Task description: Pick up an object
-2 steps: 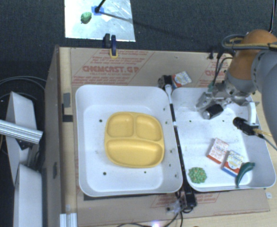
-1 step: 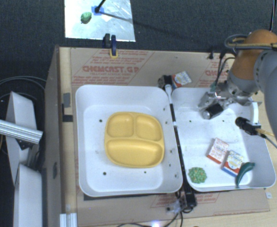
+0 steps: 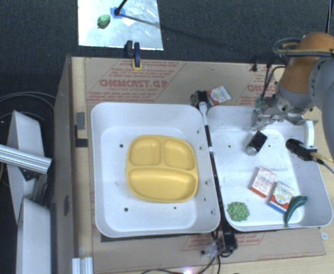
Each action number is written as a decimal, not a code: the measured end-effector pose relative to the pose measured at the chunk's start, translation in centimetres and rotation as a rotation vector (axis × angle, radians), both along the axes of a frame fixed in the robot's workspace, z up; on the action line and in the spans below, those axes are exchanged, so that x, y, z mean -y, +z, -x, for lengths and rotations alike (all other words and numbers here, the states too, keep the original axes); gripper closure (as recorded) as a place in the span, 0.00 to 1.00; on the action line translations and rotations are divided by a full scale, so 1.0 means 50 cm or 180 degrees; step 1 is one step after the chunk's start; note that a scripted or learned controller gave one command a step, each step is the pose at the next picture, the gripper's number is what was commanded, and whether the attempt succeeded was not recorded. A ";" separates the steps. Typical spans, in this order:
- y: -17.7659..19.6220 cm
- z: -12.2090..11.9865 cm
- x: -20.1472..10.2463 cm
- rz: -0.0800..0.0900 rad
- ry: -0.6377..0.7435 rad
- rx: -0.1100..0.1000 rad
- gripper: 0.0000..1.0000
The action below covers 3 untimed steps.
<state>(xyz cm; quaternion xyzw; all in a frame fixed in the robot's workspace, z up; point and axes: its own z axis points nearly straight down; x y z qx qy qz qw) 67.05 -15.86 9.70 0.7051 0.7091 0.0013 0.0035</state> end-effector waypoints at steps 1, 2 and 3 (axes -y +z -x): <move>0.000 0.000 0.000 0.0000 0.0003 -0.0001 0.00; -0.025 0.068 -0.004 -0.0006 -0.0012 -0.0017 0.00; -0.002 0.065 -0.004 -0.0005 -0.0008 -0.0005 1.00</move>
